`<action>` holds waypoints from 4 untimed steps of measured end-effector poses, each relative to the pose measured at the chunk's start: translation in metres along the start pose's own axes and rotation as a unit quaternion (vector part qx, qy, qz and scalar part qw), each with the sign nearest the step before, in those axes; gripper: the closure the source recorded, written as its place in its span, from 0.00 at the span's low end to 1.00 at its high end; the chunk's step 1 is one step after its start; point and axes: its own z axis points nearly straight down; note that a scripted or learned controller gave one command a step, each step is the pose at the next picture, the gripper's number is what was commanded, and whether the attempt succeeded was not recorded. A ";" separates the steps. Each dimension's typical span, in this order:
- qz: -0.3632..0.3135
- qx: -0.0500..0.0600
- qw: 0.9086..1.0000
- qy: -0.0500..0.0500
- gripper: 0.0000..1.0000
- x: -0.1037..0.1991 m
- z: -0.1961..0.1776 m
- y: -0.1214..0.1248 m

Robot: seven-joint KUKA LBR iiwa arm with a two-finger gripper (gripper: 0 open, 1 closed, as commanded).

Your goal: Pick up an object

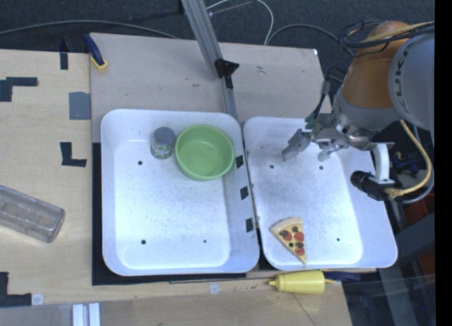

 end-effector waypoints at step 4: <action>0.000 -0.001 1.000 0.000 1.00 0.008 0.095 0.002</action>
